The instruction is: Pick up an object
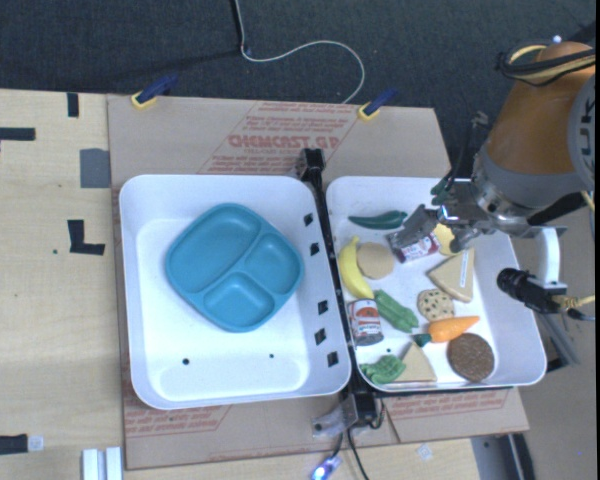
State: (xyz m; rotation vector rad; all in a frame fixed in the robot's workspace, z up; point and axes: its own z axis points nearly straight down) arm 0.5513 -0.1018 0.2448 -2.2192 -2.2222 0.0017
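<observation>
My gripper (432, 230) hangs low over the back of the right bin (525, 298), reaching in from the right. Right beneath it lies a small white and maroon packet (421, 248); I cannot make out whether the gripper touches it. Around it lie a green chili (380, 219), a banana (352, 268), a beige round piece (376, 261) and a pale wedge (454, 276). Nearer the front lie a chip cookie (434, 303), a green pickle (395, 310), a small can (366, 320), a carrot (450, 328) and a brown disc (470, 356).
The left bin (145, 268) holds a blue divided plate (235, 266). A black divider (325, 258) runs between the bins. Green leaves (383, 370) and a sandwich slice (417, 366) sit at the right bin's front edge. A black fitting on the arm (525, 286) overhangs the bin's right side.
</observation>
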